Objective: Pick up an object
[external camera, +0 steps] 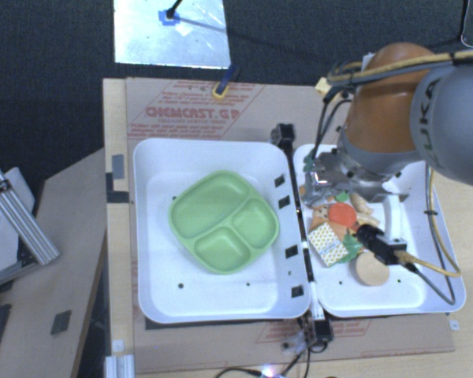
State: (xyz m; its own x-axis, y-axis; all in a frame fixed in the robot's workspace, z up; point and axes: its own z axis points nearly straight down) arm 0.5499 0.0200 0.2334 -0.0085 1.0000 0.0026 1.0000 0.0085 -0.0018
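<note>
A robotics laboratory test bench, seen from a fixed overhead camera. A grey industrial arm with an orange band [394, 93], trailing yellow and black cables [426, 268], reaches over two shallow white plastic bins [154, 290] set side by side on a sheet of brown cardboard printed with red lettering [193, 110]. The bench stands on dark carpet, where a square shiny metal plate [172, 22] lies beyond it. Silver aluminium framing rails [20, 219] run along the left edge. The bins hold test props rather than working goods: a pale green divided plastic tray [223, 221] in the left one, a heap of small toy-like objects [343, 227] in the right.
</note>
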